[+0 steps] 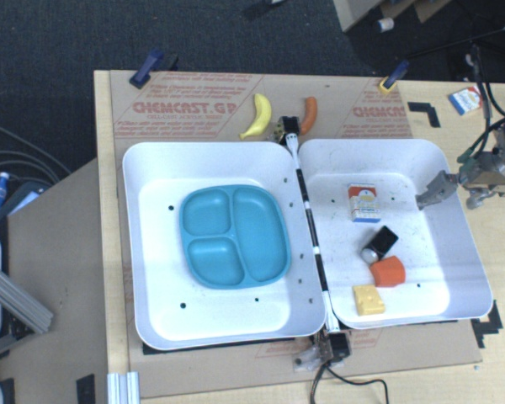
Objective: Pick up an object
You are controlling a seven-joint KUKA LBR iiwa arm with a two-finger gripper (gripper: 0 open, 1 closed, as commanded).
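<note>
The tool (433, 190) hangs at the right bin's (454, 297) right edge, maybe open but I cannot tell, and holds nothing, so picking is not done.

The arm (492, 168) is cut off by the right edge, only its grey tip reaching over the right bin (454, 251). Whether the jaws stand apart cannot be told. The print on the small box (364, 203) is too small to read.
</note>
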